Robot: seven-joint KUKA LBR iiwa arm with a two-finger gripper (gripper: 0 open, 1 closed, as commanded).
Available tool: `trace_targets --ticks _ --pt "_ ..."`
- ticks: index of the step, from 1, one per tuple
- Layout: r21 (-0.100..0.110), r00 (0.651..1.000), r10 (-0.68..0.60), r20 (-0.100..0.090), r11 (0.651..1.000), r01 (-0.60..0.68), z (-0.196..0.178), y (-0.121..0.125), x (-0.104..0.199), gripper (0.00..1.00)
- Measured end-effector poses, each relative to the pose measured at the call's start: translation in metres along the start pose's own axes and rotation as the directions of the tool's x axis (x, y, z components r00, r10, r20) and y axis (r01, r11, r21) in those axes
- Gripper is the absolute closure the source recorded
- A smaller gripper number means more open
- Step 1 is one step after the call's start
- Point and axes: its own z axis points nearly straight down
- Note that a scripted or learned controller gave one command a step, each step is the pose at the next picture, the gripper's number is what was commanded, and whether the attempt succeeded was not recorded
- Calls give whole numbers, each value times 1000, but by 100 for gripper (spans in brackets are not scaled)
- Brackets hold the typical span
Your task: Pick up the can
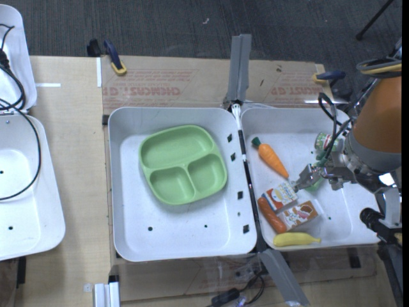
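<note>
The can stands in the right bin just behind and to the right of the fingers — apart from them, partly hidden by cables. The fingers look narrow and hold nothing — tips low near the small carton.

1. A pale green plastic plate with three compartments lies in the left shallow white bin, tilted slightly.
2. An orange toy carrot with a green top lies in the right shallow white bin, near its left wall.
3. Two small printed cartons lie side by side in that bin, below the carrot.
4. A red-orange sausage-shaped toy lies just left of the cartons.
5. A yellow toy banana lies by the near wall.
6. The bench is covered with brown cardboard.
</note>
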Motion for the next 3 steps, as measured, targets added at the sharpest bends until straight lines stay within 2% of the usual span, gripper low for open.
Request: trace_targets --ticks 1,2,3 --pt "6 1000 2 0 1000 -2 -6 1 -1 100" --pt "6 1000 2 0 1000 -2 -6 1 -1 0" --pt "-1 987 -164 1 987 164 18 -6 35 0"
